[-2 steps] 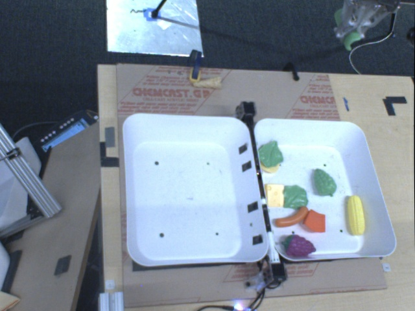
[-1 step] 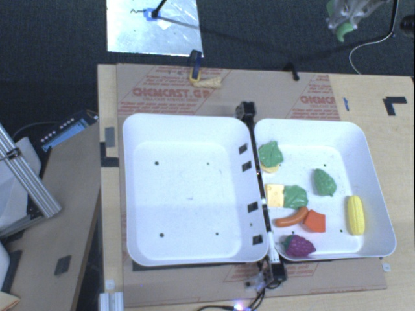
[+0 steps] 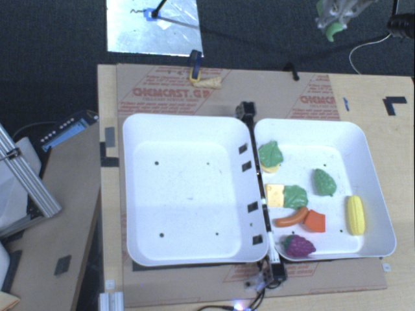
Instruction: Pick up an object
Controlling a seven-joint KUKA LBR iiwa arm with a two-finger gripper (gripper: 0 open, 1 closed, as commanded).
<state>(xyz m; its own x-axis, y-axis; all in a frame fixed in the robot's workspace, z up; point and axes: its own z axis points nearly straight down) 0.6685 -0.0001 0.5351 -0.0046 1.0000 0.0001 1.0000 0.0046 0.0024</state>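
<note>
— Where's your gripper?
— Top right, off the bins, closed on a small green piece.
— Other objects?
— In your right bin: corn, grapes. The board reads "CHEMCAST GP".

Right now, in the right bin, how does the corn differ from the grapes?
The corn is yellow; the grapes are purple. The corn is a long, smooth cob lying nearly upright in the picture, while the grapes form a rounder, bumpy bunch. The corn lies near the bin's right wall; the grapes lie in the near left corner, by the divider. Both are toy foods lying loose in the same bin.
</note>
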